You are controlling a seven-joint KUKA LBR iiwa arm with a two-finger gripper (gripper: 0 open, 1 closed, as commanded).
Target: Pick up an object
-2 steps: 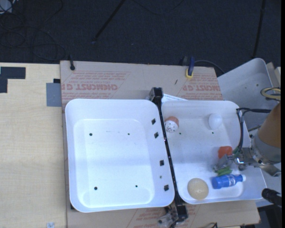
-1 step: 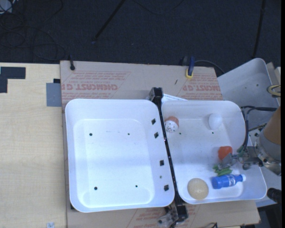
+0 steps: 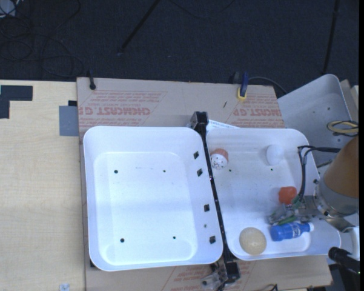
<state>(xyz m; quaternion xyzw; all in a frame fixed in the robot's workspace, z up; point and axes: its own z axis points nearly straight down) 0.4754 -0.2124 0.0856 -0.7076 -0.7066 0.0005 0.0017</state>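
The grey arm with the orange band entered from the right edge of the camera view and reached over the right-hand shallow white bin. Its two-finger gripper sat low over the bin's lower right area, among a small cluster of objects. Whether the claw was apart or together could not be told from this slant, as the tips merged with the clutter beneath them.

Just below the gripper lay a blue plastic bottle with a white cap, on its side. A small orange-red rounded object rested just above the gripper, near the bin's right wall. A cream-coloured egg-shaped ball lay near the bin's lower edge, to the left of the bottle. A small speckled white-and-orange ball sat close to the divider between the bins, and a white round object lay towards the upper right.

The left-hand shallow white bin stood alongside, on a sheet of brown cardboard.
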